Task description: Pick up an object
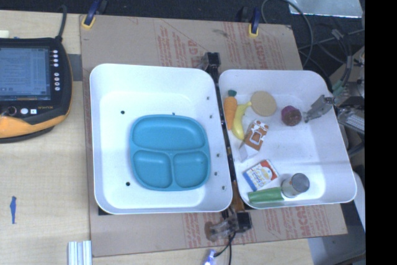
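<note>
The right bin (pixel 322 152) holds several objects: an orange carrot (pixel 230 110), a yellow banana (pixel 239 122), a tan round disc (pixel 263 103), a dark red plum (pixel 291 115), a small orange and white carton (pixel 256 134), a blue and white box (pixel 260 174), a green tube (pixel 267 196) and a silver can (pixel 297 184). My gripper (pixel 317 109) reaches in over the bin's right rim, just right of the plum, with nothing seen held. The left bin (pixel 111 102) carries a blue divided plate (pixel 169 151).
A teach pendant (pixel 28 80) with a screen lies on the bench at the far left. Clamps (pixel 90 14) pin the brown board at the back. Cables (pixel 291 15) run behind the right bin. Bare white floor lies at the right bin's right side.
</note>
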### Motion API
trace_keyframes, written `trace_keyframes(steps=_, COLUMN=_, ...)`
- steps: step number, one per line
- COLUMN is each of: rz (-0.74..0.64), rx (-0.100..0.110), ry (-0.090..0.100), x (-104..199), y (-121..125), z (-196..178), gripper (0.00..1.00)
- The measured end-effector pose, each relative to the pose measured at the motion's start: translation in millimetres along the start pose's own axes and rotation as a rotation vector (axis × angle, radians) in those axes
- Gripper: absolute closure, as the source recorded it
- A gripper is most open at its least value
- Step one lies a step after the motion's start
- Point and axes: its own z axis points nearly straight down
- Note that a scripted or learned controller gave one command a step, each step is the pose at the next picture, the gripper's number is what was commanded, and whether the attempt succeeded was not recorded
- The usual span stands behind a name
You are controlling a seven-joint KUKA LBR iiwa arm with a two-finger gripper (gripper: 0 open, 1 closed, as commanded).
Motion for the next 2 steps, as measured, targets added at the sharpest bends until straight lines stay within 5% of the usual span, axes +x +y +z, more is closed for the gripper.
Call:
trace_keyframes(steps=1, rz=-0.003, rx=0.002, ry=0.000, x=-8, y=53, z=140, gripper=0.00)
trace_keyframes(steps=2, rz=0.002, rx=-0.002, ry=0.001, x=-10, y=103, z=138, gripper=0.00)
